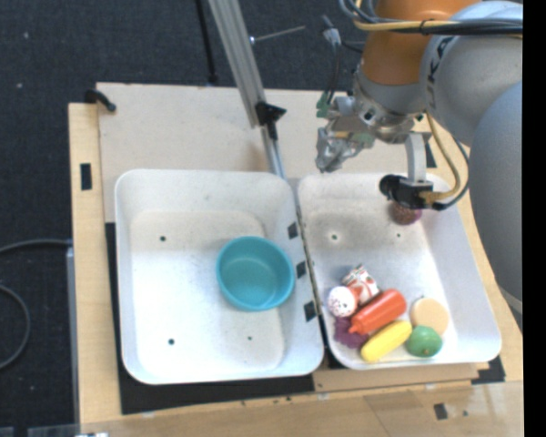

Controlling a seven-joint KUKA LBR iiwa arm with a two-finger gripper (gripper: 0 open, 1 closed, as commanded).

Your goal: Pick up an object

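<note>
I see two white bins: the left bin (146,198) and the right bin (460,271), side by side on the tan bench (164,126), under a slanted metal pole (241,53).

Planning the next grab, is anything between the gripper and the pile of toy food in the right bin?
Nothing visible. The gripper hangs over the right bin's far rim; bare bin floor lies between it and the toy food.

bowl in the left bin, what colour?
Teal blue, inside and out. The bowl shows best in the camera view, near the left bin's right wall.
</note>
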